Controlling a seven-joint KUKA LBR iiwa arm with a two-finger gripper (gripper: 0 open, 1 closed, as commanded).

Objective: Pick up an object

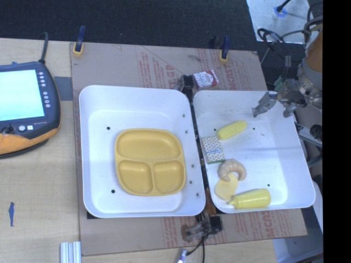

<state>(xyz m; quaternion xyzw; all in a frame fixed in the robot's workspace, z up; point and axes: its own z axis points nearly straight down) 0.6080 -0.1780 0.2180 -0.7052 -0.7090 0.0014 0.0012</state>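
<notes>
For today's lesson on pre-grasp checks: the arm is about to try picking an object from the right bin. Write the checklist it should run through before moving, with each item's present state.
1. Targets present in the right bin: corn cob, croissant, yellow bottle: ok.
2. Gripper over the right bin: ok, near its upper right corner.
3. Gripper carrying nothing: ok, nothing seen between its fingers.
4. Corn cob lies apart from other items: ok.
5. Croissant free of neighbours: not ok, it touches a yellow slice.
6. Fingers open enough: cannot tell.
</notes>
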